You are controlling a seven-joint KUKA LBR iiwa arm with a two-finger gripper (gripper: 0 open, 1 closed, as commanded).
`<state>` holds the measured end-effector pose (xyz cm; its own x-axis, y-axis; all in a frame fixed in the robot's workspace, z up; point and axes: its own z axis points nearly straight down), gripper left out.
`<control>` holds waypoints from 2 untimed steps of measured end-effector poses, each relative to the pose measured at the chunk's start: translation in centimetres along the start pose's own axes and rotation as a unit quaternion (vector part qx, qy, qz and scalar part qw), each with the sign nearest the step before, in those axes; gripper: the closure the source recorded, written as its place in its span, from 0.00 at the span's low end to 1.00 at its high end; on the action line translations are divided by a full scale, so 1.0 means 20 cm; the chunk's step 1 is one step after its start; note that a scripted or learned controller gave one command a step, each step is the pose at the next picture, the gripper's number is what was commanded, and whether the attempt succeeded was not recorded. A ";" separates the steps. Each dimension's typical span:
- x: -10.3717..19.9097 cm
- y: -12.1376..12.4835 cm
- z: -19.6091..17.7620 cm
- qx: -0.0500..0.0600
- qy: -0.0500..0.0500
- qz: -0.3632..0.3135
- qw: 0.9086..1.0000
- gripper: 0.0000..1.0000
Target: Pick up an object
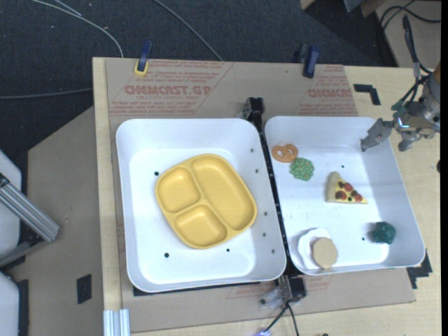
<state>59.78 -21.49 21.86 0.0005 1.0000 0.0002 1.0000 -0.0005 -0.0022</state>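
Two white bins on the desk, the tool at the right bin's far right edge.

Far left of the tool, the left bin (133, 187) holds a yellow divided plate (205, 200). Nearer, in the right bin (395, 166), lie a pretzel (285, 152), a green piece (302, 169), a pizza slice (344, 189), a round biscuit (324, 252) and a dark teal object (383, 233). The tool (390, 136) hangs wide, fingers spread, gripping nothing.
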 end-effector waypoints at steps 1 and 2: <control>0.00 0.00 -0.01 -0.001 0.000 0.000 1.000 0.00; 0.02 0.02 0.20 0.000 0.000 -0.001 1.000 0.00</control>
<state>60.22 -21.05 17.85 -0.0014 1.0000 0.0003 1.0000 0.0014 -0.0014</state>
